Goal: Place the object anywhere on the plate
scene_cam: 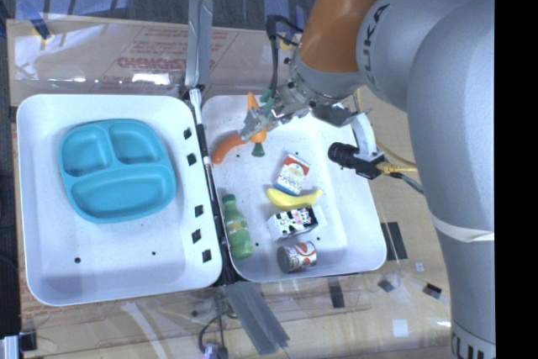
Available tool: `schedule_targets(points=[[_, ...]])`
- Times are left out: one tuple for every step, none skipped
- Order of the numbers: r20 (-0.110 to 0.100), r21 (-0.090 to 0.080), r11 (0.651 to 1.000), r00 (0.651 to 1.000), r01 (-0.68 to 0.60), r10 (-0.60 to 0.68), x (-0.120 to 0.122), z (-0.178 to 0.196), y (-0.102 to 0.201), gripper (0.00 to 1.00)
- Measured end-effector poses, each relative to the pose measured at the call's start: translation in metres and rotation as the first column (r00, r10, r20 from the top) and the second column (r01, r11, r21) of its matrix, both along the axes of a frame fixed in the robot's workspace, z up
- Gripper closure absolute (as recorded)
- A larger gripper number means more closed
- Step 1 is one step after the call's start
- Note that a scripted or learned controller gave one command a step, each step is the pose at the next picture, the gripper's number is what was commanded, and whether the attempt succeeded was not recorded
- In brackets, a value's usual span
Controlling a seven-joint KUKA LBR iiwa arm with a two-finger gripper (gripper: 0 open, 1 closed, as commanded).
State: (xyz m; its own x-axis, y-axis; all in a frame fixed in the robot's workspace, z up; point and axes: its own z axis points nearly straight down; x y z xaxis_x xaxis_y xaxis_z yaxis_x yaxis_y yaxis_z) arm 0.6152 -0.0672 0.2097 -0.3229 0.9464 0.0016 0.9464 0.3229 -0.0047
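Observation:
A blue divided plate [118, 168] lies in the left bin [50, 265]. My gripper [255, 127] hangs low over the back left part of the right bin [357, 244]. It is right above an orange carrot [224, 149] that lies near the divider. A small green piece [257, 150] lies by the carrot's right end, and a bit of orange [251, 102] shows just behind the gripper. I cannot make out whether anything is held.
The right bin also holds a green bottle [237, 227], a banana [292, 197], a small carton [292, 174], a black-and-white box [294, 221] and a can [297, 256]. The arm's bulk [403, 29] covers the bin's back right.

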Motion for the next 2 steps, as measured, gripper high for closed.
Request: schedule_targets(points=[[-0.003,0.001,0.998,0.998,-0.07,0.07,0.005,-0.008,0.068,1.0],[-0.003,0.001,0.968,0.968,-0.25,0.25,-0.012,-0.02,0.146,1.0]])
